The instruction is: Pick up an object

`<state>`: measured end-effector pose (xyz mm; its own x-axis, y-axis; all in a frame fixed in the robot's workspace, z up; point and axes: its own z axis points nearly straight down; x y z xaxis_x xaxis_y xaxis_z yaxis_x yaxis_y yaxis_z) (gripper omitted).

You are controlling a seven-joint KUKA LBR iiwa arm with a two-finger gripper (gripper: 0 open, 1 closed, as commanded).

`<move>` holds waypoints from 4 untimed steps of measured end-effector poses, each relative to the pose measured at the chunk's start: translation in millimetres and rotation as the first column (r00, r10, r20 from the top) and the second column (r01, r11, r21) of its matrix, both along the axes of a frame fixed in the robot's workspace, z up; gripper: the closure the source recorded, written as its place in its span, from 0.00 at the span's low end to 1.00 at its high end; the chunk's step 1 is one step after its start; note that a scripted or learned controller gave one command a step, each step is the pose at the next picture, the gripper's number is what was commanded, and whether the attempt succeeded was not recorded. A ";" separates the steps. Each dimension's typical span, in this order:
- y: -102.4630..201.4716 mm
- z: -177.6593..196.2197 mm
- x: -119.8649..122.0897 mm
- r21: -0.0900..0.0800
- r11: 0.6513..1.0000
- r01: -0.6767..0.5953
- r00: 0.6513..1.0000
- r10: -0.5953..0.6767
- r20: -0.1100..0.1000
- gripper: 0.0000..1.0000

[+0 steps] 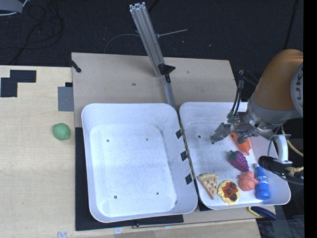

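Dark floor with loose cables fills the top of the frame, and below it a pale wooden desk (29,157) carries two shallow white bins side by side. At the left edge of the frame a green ball (62,131) sits alone on the desk, well apart from the bins. An aluminium rail (151,38) slants down from the upper middle toward the gap between the bins. Left bin (99,118) lies in the centre of the frame; right bin (198,113) lies at the right and holds the toys. Along its lower right sit a pizza slice (209,184), a round pizza (228,191), a pink toy (247,181), a blue bottle (262,184) and a purple grape bunch (238,160). An orange carrot-like toy (243,144) lies just under the tool (229,131), which hangs low over the right bin; whether its fingers are apart or closed cannot be made out.
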<state>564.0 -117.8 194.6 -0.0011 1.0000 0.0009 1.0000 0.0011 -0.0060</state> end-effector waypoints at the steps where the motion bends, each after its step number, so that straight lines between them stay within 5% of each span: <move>1: -4.3 -62.2 -0.2 0.000 1.000 0.001 1.000 -0.001 0.000 0.00; 2: -3.9 -103.4 0.0 -0.001 1.000 0.001 1.000 -0.001 0.006 0.00; 3: -5.1 -92.1 0.4 -0.001 1.000 0.003 1.000 -0.003 0.008 1.00; 4: -7.5 -29.8 2.9 -0.002 1.000 0.002 1.000 -0.002 0.011 1.00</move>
<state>566.9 -125.4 164.8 0.0006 1.0000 -0.0008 1.0000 -0.0006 0.0047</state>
